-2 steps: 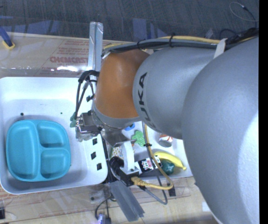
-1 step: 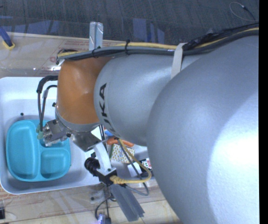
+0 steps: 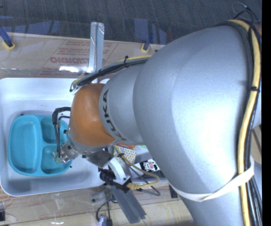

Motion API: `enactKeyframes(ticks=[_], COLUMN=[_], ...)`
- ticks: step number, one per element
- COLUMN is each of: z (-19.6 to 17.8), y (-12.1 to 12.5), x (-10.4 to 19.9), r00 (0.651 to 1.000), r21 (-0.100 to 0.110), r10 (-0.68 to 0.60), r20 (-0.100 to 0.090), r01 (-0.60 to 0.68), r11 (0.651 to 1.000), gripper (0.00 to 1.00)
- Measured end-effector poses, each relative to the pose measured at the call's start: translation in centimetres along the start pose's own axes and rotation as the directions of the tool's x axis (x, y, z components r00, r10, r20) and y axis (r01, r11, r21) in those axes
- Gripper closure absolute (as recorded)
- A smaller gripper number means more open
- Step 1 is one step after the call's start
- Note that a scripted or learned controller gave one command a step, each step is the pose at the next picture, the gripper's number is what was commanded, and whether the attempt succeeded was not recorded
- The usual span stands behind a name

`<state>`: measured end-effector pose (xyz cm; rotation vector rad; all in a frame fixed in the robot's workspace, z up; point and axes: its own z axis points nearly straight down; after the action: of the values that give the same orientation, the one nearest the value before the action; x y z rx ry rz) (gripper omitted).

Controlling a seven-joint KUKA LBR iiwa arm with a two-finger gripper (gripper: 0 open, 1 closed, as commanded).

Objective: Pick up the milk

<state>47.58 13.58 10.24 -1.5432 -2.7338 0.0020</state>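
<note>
My arm covers most of the view, its orange band [image 3: 90,119] low over the left white bin [image 3: 12,91]. The gripper [image 3: 62,155] reaches down at the right edge of a blue divided tray [image 3: 29,142] lying in that bin. Under the wrist, small patches of a printed package [image 3: 126,151] with orange and white marks and another black-and-white patch [image 3: 149,165] peek out. I cannot tell whether either one is the milk. The arm hides everything else around them.
The blue tray takes up the left half of the left bin. A metal post [image 3: 96,44] rises behind the bin over a brown board [image 3: 41,55]. Cables and a grey bracket [image 3: 126,197] hang at the bench's front edge.
</note>
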Motion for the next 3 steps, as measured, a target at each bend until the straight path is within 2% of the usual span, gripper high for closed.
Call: enactKeyframes(ticks=[1,2,3], z=[0.9,-7.9,-24.9], y=[-1.5,1.3,0.0], x=[-2.8,2.1,-3.0], r00=[1.000,0.945,0.907], r21=[-0.009,-0.001,-0.003], r10=[-0.025,-0.327,-0.420], r20=[-0.003,0.002,0.004], r01=[0.025,0.327,0.420], r11=[1.000,0.945,0.907], gripper=[1.00,1.00,1.00])
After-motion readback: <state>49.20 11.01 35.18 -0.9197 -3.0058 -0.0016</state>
